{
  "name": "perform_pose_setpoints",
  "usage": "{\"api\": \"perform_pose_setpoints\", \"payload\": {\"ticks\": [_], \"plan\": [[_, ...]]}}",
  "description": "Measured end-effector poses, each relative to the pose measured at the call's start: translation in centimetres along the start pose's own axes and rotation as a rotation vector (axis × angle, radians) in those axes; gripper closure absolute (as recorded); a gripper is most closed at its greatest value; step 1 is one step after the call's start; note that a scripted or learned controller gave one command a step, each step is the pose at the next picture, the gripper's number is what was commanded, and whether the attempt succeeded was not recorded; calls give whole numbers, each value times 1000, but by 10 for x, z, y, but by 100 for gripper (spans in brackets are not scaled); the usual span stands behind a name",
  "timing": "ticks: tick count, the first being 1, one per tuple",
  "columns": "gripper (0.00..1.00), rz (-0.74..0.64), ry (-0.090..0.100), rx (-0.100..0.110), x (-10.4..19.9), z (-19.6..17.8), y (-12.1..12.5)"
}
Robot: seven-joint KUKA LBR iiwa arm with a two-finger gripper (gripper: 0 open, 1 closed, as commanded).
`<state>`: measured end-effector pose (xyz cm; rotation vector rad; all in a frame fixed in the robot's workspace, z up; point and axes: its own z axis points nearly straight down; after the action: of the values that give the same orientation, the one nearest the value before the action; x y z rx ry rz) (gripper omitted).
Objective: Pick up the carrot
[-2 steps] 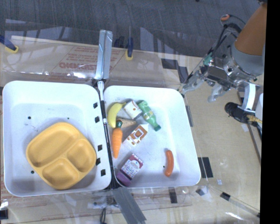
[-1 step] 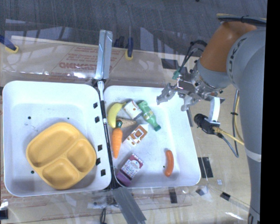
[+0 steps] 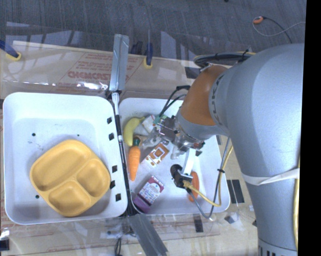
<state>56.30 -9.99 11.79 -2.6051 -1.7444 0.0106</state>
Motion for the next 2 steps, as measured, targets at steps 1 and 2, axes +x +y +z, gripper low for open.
{"api": "perform_pose_setpoints", "payload": {"ticks": [1, 2], "plan": [[0, 129, 1, -3, -36, -31, 22], [0, -31, 2, -3, -14, 11, 33]]}}
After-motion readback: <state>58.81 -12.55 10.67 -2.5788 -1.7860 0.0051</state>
